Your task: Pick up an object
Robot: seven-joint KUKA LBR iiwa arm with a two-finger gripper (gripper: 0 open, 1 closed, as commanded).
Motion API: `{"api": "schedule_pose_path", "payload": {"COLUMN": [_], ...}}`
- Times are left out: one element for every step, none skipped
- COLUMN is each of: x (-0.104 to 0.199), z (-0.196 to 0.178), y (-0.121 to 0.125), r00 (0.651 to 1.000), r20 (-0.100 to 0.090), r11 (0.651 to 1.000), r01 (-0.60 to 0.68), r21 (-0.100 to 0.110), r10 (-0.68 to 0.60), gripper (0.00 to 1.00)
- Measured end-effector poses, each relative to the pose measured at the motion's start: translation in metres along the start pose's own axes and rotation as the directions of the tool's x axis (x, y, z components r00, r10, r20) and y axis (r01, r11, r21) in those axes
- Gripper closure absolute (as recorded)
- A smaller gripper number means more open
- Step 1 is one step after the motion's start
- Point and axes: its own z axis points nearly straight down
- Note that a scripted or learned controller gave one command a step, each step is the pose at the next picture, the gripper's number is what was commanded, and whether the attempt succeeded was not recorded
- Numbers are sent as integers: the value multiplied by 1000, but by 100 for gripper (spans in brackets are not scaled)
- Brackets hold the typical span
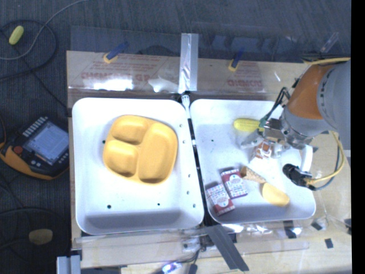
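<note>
The right bin (217, 116) holds several small objects. A yellow corn-like piece (245, 124) lies near its back. Two red-and-white packets (234, 183) (219, 198) sit side by side near the front. Beside them lie an orange cone-shaped piece (252, 174) and a yellow lemon-like piece (275, 195). My gripper (267, 146) is low in the right half of this bin, just right of the corn piece. It hangs over a small brown-and-white object (263, 151). The wrist hides how the gripper meets that object.
The left bin (91, 207) holds a yellow divided plate (140, 148). The arm's orange band (307, 96) and grey body cover the right bin's far right edge. A black cable connector (292, 173) hangs near the lemon piece. A handheld controller (40, 147) lies off the bench at left.
</note>
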Motion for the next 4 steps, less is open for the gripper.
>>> {"api": "schedule_pose_path", "payload": {"x": [11, 0, 1, 55], "z": [-49, -11, -19, -13], "y": [4, 9, 8, 14], "r00": [978, 972, 972, 978], "r20": [3, 0, -1, 1], "r11": [978, 972, 972, 978], "r01": [210, 237, 237, 210], "r21": [0, -1, 1, 1], "r10": [-210, -237, -237, -210], "gripper": [0, 0, 100, 100]}}
